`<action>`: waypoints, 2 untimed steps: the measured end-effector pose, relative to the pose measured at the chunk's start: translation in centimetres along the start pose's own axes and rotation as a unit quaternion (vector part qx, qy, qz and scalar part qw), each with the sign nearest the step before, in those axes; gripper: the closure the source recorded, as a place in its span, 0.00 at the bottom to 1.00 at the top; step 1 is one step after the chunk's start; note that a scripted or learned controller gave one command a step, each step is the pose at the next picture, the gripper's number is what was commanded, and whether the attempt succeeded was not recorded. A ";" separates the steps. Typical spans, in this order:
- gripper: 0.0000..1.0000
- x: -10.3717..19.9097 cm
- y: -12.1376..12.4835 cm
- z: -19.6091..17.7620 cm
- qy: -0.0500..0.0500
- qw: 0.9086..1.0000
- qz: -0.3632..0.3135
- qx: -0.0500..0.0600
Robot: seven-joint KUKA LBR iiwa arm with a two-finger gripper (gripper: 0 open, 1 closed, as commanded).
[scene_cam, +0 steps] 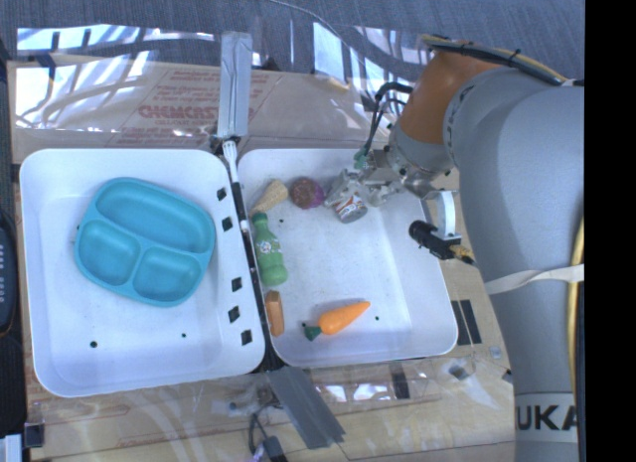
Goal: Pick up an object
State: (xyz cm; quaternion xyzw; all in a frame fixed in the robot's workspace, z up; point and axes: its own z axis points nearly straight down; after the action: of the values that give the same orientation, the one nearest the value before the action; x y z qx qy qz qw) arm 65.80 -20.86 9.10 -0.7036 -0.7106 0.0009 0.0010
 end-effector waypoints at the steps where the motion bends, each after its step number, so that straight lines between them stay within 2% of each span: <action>1: 1.00 0.1 0.0 -0.8 0.001 1.000 -0.003 0.002; 2: 1.00 0.2 0.1 -1.6 0.001 1.000 -0.006 0.004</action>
State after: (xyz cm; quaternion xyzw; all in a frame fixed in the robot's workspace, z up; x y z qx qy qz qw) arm 65.87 -20.63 10.68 -0.6997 -0.7144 0.0028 0.0049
